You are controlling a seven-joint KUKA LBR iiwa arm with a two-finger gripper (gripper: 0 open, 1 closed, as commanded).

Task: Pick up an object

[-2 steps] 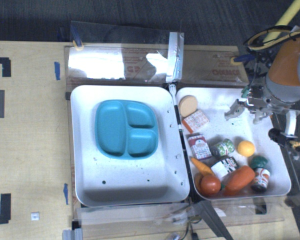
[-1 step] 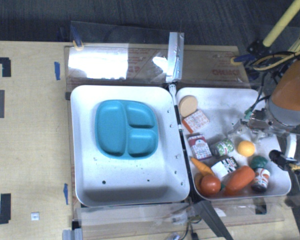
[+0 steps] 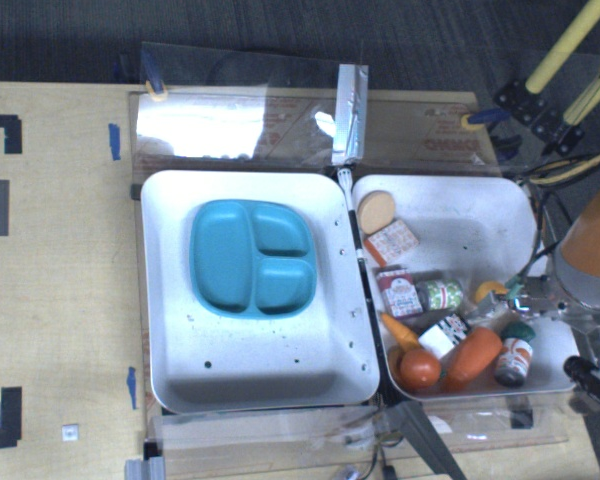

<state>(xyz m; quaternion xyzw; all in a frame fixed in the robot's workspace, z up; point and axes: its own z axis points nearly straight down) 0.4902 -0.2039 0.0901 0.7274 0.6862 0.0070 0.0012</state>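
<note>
My claw (image 3: 520,303) sits low at the right side of the right bin (image 3: 450,193), just above a small bottle (image 3: 513,362) and right of a carrot (image 3: 472,356). I cannot tell how it is set, and I see nothing held in it, so I judge the pick not yet made. A tomato (image 3: 418,368), a green jar (image 3: 442,294), a small box (image 3: 392,240) and a round biscuit (image 3: 376,208) lie leftward and farther off. My arm (image 3: 590,243) enters from the right edge, wrist bent down. The left bin (image 3: 170,268) holds a blue tray (image 3: 252,258).
</note>
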